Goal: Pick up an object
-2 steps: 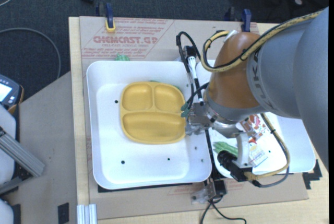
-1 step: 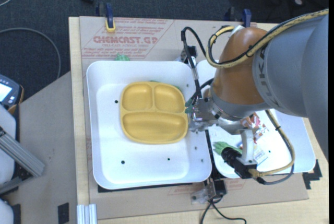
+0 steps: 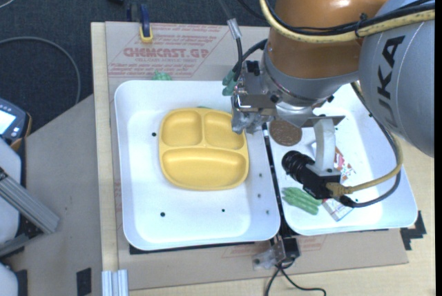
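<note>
A yellow divided plate (image 3: 200, 150) lies in the middle of the left white bin (image 3: 138, 150). My gripper (image 3: 243, 122) hangs over the plate's upper right rim, close to the wall between the two bins. Nothing can be seen held in it. In the right bin (image 3: 387, 205), a brown round disc (image 3: 285, 133) sits just right of the gripper, partly hidden under the wrist. A green pea pod (image 3: 300, 199) lies near that bin's front. A red and white packet (image 3: 340, 165) lies beside it.
The arm's big orange and grey body (image 3: 331, 18) covers the back of the right bin. A small green piece (image 3: 228, 83) shows just behind the gripper. Another green scrap (image 3: 162, 76) lies on the cardboard beyond the left bin. A blue and yellow clamp (image 3: 144, 22) holds the cardboard's far edge.
</note>
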